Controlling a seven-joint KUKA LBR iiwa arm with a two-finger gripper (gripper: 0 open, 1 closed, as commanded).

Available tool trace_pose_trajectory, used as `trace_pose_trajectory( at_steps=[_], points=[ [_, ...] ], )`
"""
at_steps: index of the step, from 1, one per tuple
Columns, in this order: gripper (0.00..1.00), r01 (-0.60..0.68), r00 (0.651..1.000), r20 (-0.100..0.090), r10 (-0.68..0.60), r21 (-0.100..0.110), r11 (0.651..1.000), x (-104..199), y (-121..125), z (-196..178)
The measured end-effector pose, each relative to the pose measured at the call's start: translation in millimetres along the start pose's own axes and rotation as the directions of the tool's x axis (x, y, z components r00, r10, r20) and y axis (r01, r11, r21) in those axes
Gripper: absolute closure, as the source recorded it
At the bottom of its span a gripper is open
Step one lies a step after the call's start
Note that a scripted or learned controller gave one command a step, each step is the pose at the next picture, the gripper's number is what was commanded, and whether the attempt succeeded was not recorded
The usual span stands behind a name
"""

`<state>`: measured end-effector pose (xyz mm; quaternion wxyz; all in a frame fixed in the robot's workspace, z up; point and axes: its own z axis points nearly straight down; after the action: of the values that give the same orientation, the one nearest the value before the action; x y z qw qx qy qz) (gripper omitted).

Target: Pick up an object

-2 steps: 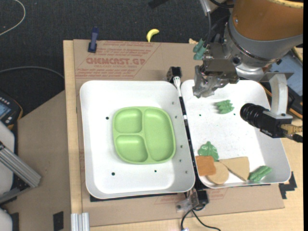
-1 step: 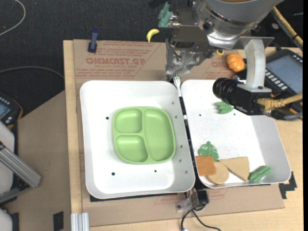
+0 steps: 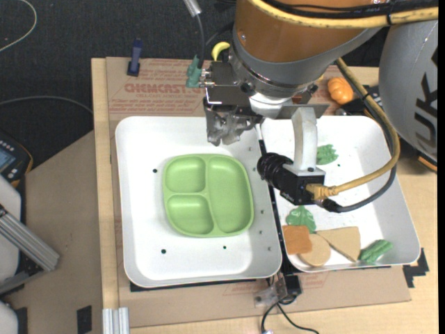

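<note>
The hand [image 3: 226,132] hangs over the left bin's [image 3: 132,186] back edge, can't tell its grip, with the green plate [image 3: 207,195] lying just in front of it.

divided plate [image 3: 207,195] in left bin [image 3: 132,186], food pieces [image 3: 327,245] in right bin [image 3: 396,214] (near front)

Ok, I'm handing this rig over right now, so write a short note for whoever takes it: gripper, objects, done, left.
Gripper: over the far edge of the left bin, nothing visible between its fingers.
Left bin: green divided plate.
Right bin: toy food at the near end, namely an orange block, a tan wedge and green pieces.
Done: no pick yet.
Left: grasp and lift one object.
</note>
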<state>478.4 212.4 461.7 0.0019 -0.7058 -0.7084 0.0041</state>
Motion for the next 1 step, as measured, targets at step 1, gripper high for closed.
trace_pose_trajectory(
  at_steps=[1],
  points=[
    [1.00,-0.010,1.000,0.000,0.010,-0.002,1.000,-60.7,0.6,51.1]
  ],
)
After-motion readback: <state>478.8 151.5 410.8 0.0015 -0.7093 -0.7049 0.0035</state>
